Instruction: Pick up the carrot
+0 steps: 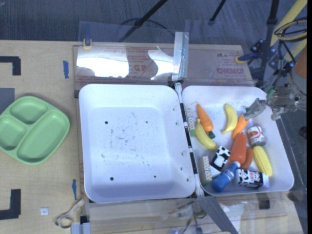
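Orange, with a green tip, the carrot [205, 118] lies at a slant in the upper left part of the right bin [285, 150], just beside a yellow banana [204, 136] below it and apart from a second banana [229, 118] to its right. At the right edge of the frame, over the bin's upper right rim, the gripper [265, 107] hangs with its grey fingers spread apart and nothing between them, well right of the carrot. Lower in the same bin lie a corn cob [262, 160], a blue-capped bottle [225, 177] and a small can [256, 135]; the left bin [87, 145] sits toward frame centre.
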`<state>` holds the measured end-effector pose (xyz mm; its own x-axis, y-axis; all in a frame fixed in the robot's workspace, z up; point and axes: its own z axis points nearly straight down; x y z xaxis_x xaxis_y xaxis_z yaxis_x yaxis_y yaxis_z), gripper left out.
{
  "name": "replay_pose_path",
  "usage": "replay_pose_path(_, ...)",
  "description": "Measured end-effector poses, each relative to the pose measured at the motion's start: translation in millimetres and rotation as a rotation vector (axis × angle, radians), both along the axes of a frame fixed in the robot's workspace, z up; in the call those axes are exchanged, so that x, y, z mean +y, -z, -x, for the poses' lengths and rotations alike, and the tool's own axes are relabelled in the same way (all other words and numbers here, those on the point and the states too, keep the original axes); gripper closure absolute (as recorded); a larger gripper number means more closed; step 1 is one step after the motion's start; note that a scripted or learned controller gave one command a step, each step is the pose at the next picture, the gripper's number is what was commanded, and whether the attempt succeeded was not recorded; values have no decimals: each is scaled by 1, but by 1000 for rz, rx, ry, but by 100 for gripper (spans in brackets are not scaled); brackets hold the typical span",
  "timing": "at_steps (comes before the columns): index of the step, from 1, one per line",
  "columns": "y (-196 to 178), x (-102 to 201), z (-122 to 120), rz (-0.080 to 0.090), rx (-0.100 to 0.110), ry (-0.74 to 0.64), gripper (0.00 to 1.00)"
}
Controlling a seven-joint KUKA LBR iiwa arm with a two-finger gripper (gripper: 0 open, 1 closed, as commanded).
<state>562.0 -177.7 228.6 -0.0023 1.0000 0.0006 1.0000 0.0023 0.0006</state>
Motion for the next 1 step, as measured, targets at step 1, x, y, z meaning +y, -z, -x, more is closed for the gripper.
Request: replay_pose_path(1,65,-5,-53,1,-1,137,0)
